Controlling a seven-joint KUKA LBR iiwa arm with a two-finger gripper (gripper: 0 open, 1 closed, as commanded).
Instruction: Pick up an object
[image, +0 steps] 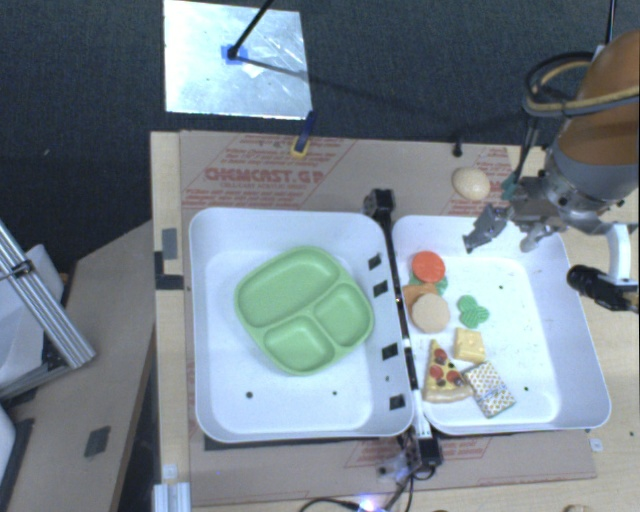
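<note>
Jaws open and empty. The two dark fingers (482, 230) are splayed over the far rim of the right bin (560, 330), with nothing between them. The tips are small and blurred, so I can't tell whether they touch the rim. The arm (600, 120), grey with an orange band, is cut off at the frame's top-right corner.

The pickable items are all in the right bin, bunched along its left wall:
- Red disc (428, 266): flat, round and matte. It is the closest item to the jaws, at the bin's far-left.
- Orange piece (412, 293): mostly hidden under the tan round, shape unclear.
- Tan round (431, 314): smooth and domed, touching the left wall.
- Green piece (469, 310): flat with lobed edges, just beside the tan round toward the bin's middle.
- Yellow block (469, 345): squarish, touching the pizza wedge.
- Pizza wedge (445, 375): triangular with red dots on top, near the bin's near-left corner.
- Patterned packet (490, 388): a flat rectangle lying askew, touching the wedge's crust. The print is too small to read.

The right half of the right bin is bare smooth white with a few dark specks, so there is open room there.

A pale egg (471, 183) sits outside the right bin, beyond its far rim, on the printed cardboard counter (400, 160).

The left bin (215, 400) adjoins the right bin's left wall. It holds a green plate (303, 309) of glossy plastic with three compartments and rounded corners, lying askew with bare white all around it.
</note>
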